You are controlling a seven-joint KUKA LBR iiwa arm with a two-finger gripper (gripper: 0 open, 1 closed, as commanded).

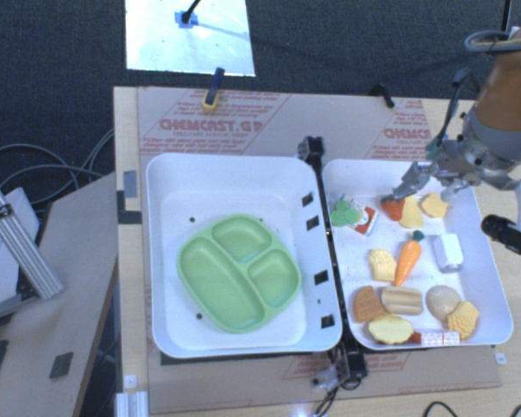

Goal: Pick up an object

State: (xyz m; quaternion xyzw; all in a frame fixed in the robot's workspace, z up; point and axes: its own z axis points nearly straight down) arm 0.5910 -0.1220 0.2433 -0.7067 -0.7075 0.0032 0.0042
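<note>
Dark blue-grey carpet floor (52,50) far left of the gripper (432,179). Pale shiny sheet (189,24) on the floor, up-left of it (glare, detail unclear). Tan bench top (126,129), cables (35,159) and aluminium rail (13,233) at far left.

Gripper (431,181) hanging over right bin (495,295), fingers spread, just above red piece (392,208); toy carrot (406,261) lying nearby; green tray (237,272) sitting in left bin (191,181).

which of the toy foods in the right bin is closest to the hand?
The small red piece at the bin's far side, lying just beside the hand. The carrot and the bread-like pieces sit nearer the camera.
</note>
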